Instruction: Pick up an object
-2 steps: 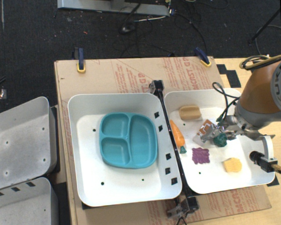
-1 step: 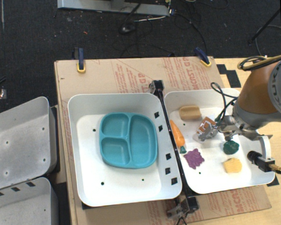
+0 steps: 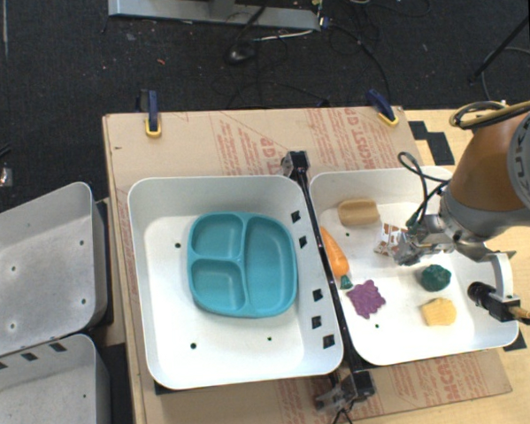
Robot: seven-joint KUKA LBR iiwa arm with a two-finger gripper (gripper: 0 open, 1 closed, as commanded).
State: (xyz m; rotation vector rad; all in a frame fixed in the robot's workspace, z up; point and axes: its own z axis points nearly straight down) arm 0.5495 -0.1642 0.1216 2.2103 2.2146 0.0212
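In the right bin (image 3: 405, 348), my gripper (image 3: 410, 248) is low over the middle of the floor. A small white and red crumpled item (image 3: 390, 238) lies right against its left side. Just below and to the right of the gripper rests a dark green lump (image 3: 434, 278). A yellow chunk (image 3: 439, 312) lies nearer the front. A purple bunch (image 3: 367, 297) sits to the lower left, an orange carrot (image 3: 336, 253) lies along the left wall, and a tan roll (image 3: 358, 212) is at the back.
The left bin (image 3: 166, 345) holds a teal divided plate (image 3: 244, 264). A black clip bar (image 3: 318, 248) runs between the bins. The grey and orange arm (image 3: 493, 177) covers the right bin's far right corner. Cables lie on the dark floor behind the bench.
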